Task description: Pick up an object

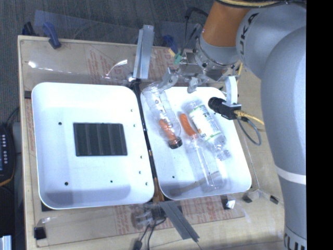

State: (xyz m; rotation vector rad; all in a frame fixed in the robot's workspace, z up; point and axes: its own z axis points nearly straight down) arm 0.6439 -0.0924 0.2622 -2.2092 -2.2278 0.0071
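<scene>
Camera view: claw (181,82) poised at the far rim of the right bin, objects just below it.

The grey two-finger claw hangs over the far edge of the shallow white right-hand bin (244,178); how wide it stands cannot be told from this slant, and nothing is seen in its hold. Nearest to it lies a clear plastic bottle with an orange piece inside (165,120), then a small loose orange stick (184,124), a clear bottle with a white-and-green label (205,124) and a long clear empty bottle (205,165), all crowded together. The nearest bottle looks the best target: come down across its narrow width, not its length, clear of the bin wall and the neighbours. Smooth round plastic may roll or slip, so centre well before closing. The shallow white left-hand bin (47,139) carries a dark ribbed panel (100,138).
</scene>
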